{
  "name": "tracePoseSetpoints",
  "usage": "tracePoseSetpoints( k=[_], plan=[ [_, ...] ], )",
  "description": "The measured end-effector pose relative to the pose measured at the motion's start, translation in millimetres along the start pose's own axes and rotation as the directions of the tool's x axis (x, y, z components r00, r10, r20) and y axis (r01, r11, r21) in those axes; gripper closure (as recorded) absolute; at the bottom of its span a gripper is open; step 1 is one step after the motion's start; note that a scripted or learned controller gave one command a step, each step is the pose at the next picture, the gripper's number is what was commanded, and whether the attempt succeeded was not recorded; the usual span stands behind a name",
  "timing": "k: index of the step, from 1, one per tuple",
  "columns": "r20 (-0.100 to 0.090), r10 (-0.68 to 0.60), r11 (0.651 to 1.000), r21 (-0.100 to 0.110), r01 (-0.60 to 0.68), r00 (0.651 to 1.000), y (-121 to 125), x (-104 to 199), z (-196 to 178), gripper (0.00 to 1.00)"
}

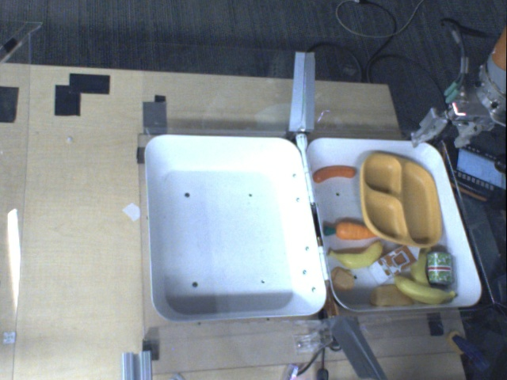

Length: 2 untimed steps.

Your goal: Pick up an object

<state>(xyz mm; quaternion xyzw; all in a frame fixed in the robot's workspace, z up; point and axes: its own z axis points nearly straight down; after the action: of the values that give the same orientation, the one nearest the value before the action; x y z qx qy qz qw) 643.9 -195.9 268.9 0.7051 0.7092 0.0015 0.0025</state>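
Object: none chosen, all lie crowded in right bin [451, 182] | left bin [230, 228] bare | carrot [354, 230], banana [356, 256] touching yellow tray [400, 196]: risk of slipping or double grab | pincer [444, 121] off far right corner, opening unreadable, nothing seen held.

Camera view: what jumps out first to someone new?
The yellow divided tray stands out first, lying in the upper part of the right bin. Below and beside it sits a crowd of small items: a carrot, two bananas and a small can. The gripper sits outside the right bin's upper right corner, above the bench.
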Motion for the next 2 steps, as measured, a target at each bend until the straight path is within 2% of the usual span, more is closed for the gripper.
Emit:
tracePoseSetpoints(
  k=[1, 2],
  plan=[
    [0.001, -0.026, 1.0, -0.007, 0.026, 1.0, 15, 16, 178, 0.0],
    [0.0, -0.034, 0.999, -0.012, 0.034, 0.999, 18, 19, 165, 1.0]
  ],
)
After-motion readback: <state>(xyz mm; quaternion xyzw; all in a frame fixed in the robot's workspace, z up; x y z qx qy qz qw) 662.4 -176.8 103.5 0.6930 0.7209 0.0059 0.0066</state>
